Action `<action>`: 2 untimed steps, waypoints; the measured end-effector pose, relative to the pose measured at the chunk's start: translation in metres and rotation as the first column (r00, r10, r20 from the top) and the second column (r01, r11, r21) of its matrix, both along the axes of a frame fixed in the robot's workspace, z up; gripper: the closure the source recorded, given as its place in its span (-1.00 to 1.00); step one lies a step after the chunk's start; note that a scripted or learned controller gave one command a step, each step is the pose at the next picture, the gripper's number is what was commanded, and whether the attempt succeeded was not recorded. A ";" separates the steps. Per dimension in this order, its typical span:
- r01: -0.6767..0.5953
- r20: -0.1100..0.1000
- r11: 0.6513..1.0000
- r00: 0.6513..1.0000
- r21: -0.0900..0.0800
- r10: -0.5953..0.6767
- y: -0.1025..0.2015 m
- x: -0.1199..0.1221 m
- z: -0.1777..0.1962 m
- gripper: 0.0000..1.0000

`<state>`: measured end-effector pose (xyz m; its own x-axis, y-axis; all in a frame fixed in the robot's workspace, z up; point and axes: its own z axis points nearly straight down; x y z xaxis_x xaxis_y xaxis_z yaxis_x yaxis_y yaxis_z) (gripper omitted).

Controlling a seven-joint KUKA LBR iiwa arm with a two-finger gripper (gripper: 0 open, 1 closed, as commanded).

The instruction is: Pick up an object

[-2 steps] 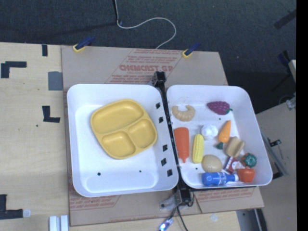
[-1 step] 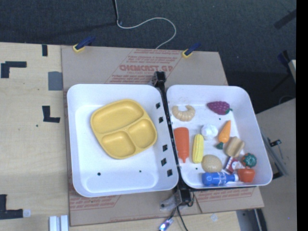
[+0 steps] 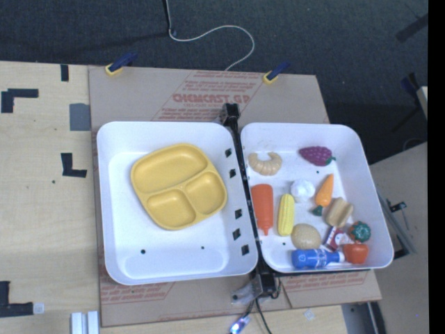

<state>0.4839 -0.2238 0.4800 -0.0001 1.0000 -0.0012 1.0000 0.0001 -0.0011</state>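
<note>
1. Toy food crowded into the right bin [image 3: 364,160], right of centre frame; yellow divided plate [image 3: 179,185] alone in the left bin [image 3: 111,207].
2. Likeliest pick: long orange carrot [image 3: 262,207], lying lengthwise just beside the wall between the bins, with the corn cob [image 3: 286,214] close on its right.
3. Probably hollow plastic, though hard to tell at this sharpness: light, stiff, smooth, apt to roll or squirt out.
4. Best taken across its narrow width at mid-length, clear of corn and wall.
5. Jaws: cannot tell how far open, nor whether holding anything.
</note>
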 end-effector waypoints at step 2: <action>0.000 -0.001 1.000 1.000 0.000 0.000 0.000 0.000 -0.050 1.00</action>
